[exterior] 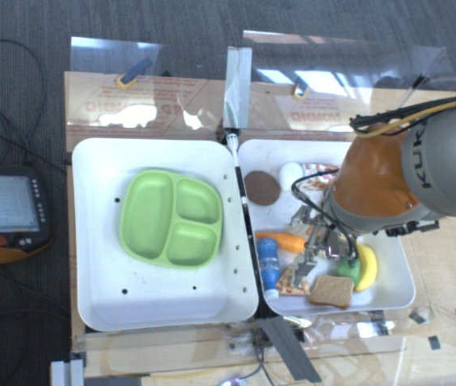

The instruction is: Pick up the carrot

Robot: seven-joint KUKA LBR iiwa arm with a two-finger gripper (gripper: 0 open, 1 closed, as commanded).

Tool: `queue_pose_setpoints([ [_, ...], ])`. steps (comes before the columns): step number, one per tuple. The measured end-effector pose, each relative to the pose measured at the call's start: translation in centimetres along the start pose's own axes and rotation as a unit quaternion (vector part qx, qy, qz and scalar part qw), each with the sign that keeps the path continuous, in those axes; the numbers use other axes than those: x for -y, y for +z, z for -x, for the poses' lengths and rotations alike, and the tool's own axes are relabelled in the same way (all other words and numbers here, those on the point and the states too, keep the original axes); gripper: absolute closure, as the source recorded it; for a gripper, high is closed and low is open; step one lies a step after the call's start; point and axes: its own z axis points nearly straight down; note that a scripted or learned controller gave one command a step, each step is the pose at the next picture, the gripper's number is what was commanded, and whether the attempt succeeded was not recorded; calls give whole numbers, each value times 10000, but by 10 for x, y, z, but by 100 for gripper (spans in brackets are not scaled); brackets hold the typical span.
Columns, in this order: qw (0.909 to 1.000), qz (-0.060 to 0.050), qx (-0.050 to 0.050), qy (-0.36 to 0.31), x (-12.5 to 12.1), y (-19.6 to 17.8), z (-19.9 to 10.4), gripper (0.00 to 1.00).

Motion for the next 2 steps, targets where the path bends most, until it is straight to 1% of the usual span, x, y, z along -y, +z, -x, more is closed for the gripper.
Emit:
queue_pose_setpoints([
  [1, 9926, 29, -85, -1212, -6, 3, 45, 0],
  [2, 9973, 12, 15, -740, -5, 0, 32, 0],
])
